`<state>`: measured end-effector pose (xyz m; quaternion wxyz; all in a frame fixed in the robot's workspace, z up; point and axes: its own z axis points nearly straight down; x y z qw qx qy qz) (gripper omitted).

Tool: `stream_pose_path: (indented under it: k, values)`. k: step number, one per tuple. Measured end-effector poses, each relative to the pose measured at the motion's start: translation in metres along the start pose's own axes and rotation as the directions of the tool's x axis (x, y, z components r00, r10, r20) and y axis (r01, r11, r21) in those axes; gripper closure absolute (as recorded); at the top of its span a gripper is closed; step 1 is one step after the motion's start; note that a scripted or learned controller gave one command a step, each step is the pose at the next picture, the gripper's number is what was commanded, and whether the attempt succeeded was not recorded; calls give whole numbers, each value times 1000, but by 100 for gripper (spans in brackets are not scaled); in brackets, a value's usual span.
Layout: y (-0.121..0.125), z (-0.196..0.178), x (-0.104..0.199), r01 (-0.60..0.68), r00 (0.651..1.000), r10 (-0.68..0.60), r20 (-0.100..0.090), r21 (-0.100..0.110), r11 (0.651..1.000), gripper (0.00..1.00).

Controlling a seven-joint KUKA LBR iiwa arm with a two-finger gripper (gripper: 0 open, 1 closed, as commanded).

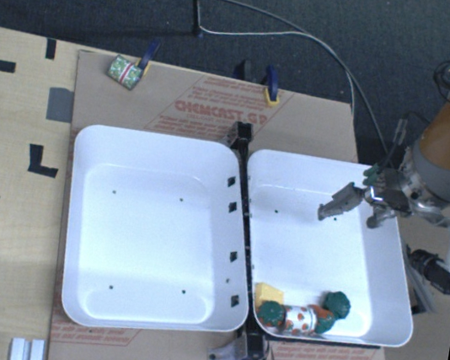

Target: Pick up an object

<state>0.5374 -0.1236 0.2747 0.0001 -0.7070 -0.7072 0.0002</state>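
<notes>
Dark carpet surrounds a cardboard-covered bench (pixel 219 114) bearing two white bins. Against the near wall of the right bin (pixel 366 258) lies a small cluster: a yellow block (pixel 268 293), a green round piece (pixel 272 313), a red-and-white spotted cylinder (pixel 300 320) and a teal ball (pixel 337 304), all touching or nearly so. They look light, rigid and smooth. The ball, at the cluster's outer end, offers the freest grasp. The gripper (pixel 351 199) hovers over the bin's far half, fingers spread, holding nothing.

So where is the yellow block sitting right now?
The yellow block lies in the right bin, at its near-left corner beside the divider, touching the green ball at the left end of the toy cluster.
</notes>
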Motion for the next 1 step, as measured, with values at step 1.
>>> stream_pose_path:
  k: [1]
  values:
    - [-26,112,-51,-5,1000,5,-1,11,1000,0]
